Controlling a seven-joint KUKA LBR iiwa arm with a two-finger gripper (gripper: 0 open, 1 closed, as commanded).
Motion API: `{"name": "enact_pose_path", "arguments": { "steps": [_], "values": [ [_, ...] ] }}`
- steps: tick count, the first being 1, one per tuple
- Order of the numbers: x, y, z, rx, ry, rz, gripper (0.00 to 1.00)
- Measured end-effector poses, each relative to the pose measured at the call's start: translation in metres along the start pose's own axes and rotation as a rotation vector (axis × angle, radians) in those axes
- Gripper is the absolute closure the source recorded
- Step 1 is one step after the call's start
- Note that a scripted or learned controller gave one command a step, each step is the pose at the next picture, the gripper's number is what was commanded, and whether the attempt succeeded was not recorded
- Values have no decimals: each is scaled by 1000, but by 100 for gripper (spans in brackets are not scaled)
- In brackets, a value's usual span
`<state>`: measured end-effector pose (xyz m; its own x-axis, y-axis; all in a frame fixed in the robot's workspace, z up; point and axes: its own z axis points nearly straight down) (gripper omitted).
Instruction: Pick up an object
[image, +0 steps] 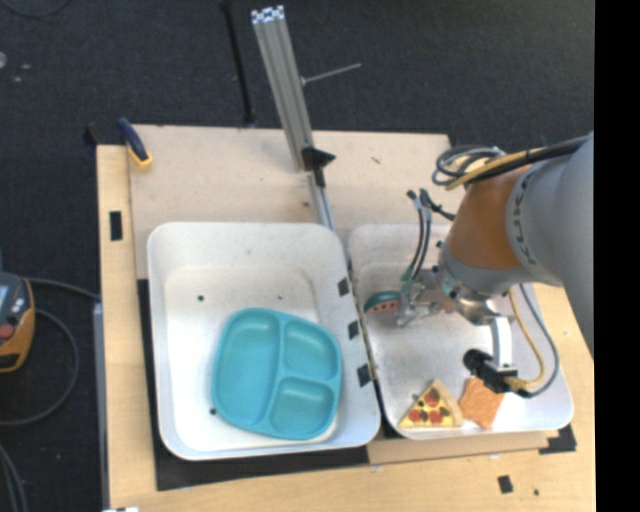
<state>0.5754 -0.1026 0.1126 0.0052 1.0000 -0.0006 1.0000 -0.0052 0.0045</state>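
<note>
In the right bin (372, 252), near its left wall, a small teal-and-orange object (381, 301) lies just beside the tool (410, 311), low enough to suggest a grasp is being tried there; whether the tool is open or closed I cannot tell. A pizza slice toy (432, 408) and orange block (481, 402) sit well apart at the front. The left bin (190, 250) holds a teal divided plate (277, 373).
</note>
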Motion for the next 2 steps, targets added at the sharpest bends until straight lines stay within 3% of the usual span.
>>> {"name": "enact_pose_path", "arguments": {
  "steps": [2],
  "values": [
    [-15,4,-98,-3,-1,-7,100]
  ]
}}
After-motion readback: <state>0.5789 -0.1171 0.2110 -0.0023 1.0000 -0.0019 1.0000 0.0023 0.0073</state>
